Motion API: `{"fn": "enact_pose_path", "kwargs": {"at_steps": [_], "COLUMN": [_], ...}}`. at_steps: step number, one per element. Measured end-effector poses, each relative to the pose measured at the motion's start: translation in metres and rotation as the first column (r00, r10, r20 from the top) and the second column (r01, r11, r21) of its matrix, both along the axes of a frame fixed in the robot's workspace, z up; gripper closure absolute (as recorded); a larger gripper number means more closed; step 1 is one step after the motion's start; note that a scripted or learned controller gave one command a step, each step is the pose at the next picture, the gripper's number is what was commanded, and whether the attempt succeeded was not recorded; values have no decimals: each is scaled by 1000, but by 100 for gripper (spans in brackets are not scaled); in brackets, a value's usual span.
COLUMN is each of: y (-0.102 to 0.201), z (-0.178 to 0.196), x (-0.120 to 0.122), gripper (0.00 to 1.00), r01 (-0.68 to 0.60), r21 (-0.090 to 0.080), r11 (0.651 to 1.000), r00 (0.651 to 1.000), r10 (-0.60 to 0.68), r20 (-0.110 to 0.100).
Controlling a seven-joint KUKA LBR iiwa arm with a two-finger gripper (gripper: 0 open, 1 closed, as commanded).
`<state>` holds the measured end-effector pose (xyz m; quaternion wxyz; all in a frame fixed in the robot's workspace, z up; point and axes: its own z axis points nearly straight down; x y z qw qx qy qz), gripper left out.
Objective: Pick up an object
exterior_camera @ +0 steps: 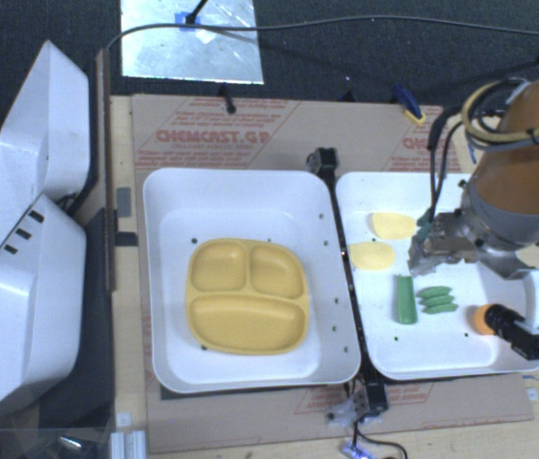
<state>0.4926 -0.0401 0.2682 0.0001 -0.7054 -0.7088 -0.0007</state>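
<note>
While hovering low in right bin (384, 357), gripper (429, 256) just above green pods (437, 299); finger spread unclear, nothing seen held. Approach step, judged. Next: drop onto pods or green stick (403, 299) beside them, close.

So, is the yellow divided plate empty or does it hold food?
Empty: all three compartments of the yellow divided plate show bare yellow surface.

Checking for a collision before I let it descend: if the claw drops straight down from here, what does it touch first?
Probably the bare floor of the right bin, between the yellow slices and the green stick. The claw hangs just beside them, so depth is uncertain.
</note>
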Motion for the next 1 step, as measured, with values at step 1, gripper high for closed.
{"fn": "enact_pose_path", "kwargs": {"at_steps": [1], "y": [56], "z": [-8], "x": [-4], "gripper": [100], "r01": [-1], "r21": [0], "r11": [1000], "r00": [1000], "r10": [1], "r20": [0]}}
